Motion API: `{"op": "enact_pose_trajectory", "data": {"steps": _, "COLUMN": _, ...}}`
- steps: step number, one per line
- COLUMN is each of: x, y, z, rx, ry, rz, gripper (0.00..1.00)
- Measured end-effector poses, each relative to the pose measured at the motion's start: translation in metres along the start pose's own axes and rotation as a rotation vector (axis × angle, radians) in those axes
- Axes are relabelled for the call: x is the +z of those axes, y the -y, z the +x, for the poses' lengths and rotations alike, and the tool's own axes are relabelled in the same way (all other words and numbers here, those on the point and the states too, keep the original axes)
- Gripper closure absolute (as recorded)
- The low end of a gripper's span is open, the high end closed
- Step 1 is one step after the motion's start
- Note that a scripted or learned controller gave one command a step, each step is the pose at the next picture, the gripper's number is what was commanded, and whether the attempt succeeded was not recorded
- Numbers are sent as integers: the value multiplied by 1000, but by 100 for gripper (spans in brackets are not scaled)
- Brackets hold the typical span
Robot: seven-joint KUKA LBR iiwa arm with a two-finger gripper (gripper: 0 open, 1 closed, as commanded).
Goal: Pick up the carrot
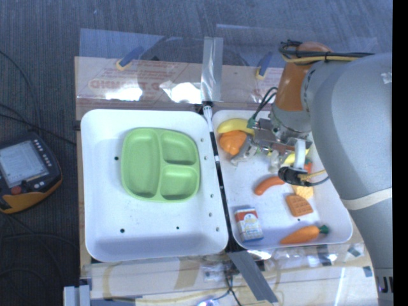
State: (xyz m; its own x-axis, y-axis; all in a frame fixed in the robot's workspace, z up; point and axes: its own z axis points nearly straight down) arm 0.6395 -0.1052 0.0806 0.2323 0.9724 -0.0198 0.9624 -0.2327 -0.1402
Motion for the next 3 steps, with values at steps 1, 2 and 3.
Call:
{"op": "enact_pose_trajectory", "data": {"steps": 1, "x": -12, "y": 0, "z": 0, "rx": -2, "ry": 5, "rz": -4, "gripper": 100}}
{"op": "enact_pose_trajectory", "data": {"steps": 2, "x": -102, "y": 30, "z": 41, "rx": 255, "ry": -36, "rz": -137, "gripper": 100}}
{"op": "enact_pose_trajectory", "data": {"steps": 3, "x": -132, "y": -7, "z": 15, "rx": 73, "ry": -22, "rz": -141, "gripper": 100}}
